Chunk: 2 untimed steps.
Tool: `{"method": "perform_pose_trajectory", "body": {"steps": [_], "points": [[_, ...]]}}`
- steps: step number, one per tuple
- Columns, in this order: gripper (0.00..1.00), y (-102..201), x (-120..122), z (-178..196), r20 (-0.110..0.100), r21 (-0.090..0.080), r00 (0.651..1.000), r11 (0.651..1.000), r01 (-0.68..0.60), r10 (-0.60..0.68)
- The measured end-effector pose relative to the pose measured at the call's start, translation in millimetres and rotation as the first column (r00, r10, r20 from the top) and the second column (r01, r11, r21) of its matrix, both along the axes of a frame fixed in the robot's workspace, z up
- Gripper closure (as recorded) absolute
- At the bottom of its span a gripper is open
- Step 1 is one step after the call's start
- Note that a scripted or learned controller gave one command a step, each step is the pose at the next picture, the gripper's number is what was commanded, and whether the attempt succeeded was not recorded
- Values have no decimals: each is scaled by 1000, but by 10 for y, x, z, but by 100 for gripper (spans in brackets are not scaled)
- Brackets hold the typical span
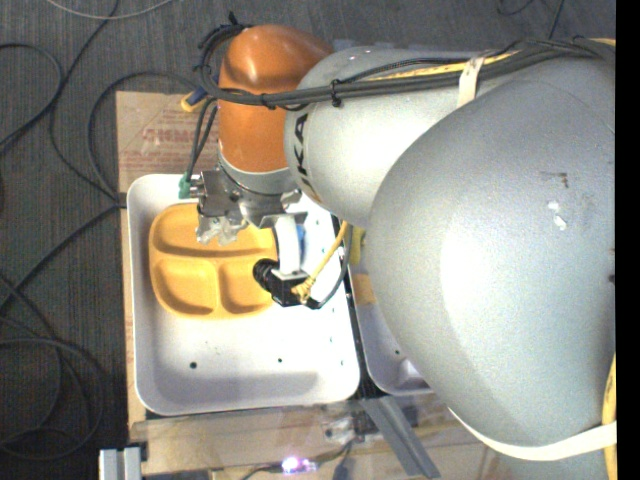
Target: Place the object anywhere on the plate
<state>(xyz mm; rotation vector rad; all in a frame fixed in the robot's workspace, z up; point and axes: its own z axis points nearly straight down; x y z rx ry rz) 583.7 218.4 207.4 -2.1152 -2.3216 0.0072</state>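
Note:
An orange-yellow plate (185, 273) with divided compartments lies in the upper left part of the left white bin (240, 368). My gripper (220, 226) hangs over the plate's upper right part, below the orange band of the wrist (262, 98). The wrist and gripper body hide whatever lies beneath them, and I cannot make out an object at the gripper. A small green piece (186, 183) shows at the gripper's left side, by the bin's top rim.
The big grey arm (480, 228) covers most of the right bin (385, 363), of which a corner shows. A black plug with a yellow cable (285, 283) hangs by the plate's right edge. Brown cardboard (150, 133) lies under the bin; cables trail on the floor.

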Motion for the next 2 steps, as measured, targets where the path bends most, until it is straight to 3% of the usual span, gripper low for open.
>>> {"method": "perform_pose_trajectory", "body": {"steps": [1, 2], "points": [[100, -105, -265, 30, 0, -2, 998, 998, -69, 69], [100, 3, -359, 26, 0, 0, 977, 977, -211, 211]]}}
